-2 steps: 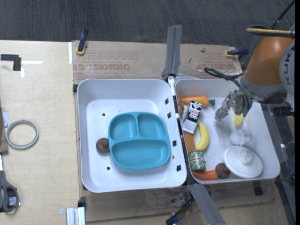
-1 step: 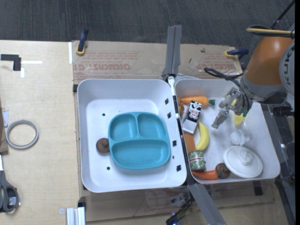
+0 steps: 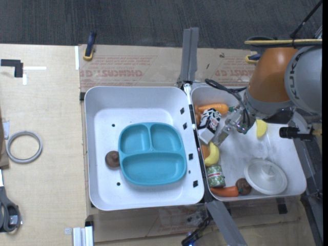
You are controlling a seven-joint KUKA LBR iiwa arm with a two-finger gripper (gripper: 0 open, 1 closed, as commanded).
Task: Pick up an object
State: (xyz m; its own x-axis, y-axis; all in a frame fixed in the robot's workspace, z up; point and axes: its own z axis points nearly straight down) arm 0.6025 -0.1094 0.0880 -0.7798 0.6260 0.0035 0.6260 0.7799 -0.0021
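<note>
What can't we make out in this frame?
- gripper: camera view, small and blurred over the clutter; open or shut is not readable, nor whether it touches anything.
- black-and-white item: too small to identify.
- right bin: the arm covers its upper right corner.
- scissors: cut off by the left edge.
- brown object beside the blue tray: too small to name.
</note>
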